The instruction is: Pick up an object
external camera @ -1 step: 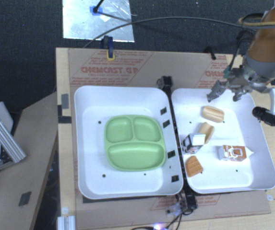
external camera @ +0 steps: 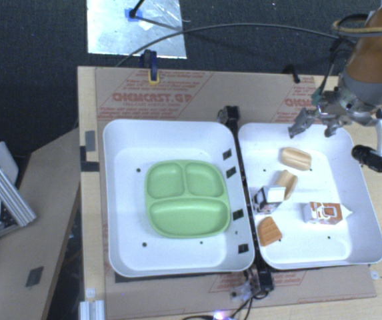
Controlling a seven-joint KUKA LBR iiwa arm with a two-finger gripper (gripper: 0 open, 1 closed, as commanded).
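Note:
My gripper point(external camera: 314, 125) hangs over the far edge of the right bin point(external camera: 361, 199), its two fingers spread apart with nothing between them. Below and slightly left of it lies a tan bread roll point(external camera: 295, 157). Further toward the front lie a smaller tan piece point(external camera: 285, 180), a small black-and-white item point(external camera: 269, 197), an orange-brown piece point(external camera: 269, 231) and a white carton with red print point(external camera: 324, 213).
The left bin point(external camera: 121, 179) holds a green divided plate point(external camera: 187, 199). Black clips run along the wall between the two bins. A cable arcs over the bench at the back, and a blue clamp point(external camera: 151, 63) sits at the far edge.

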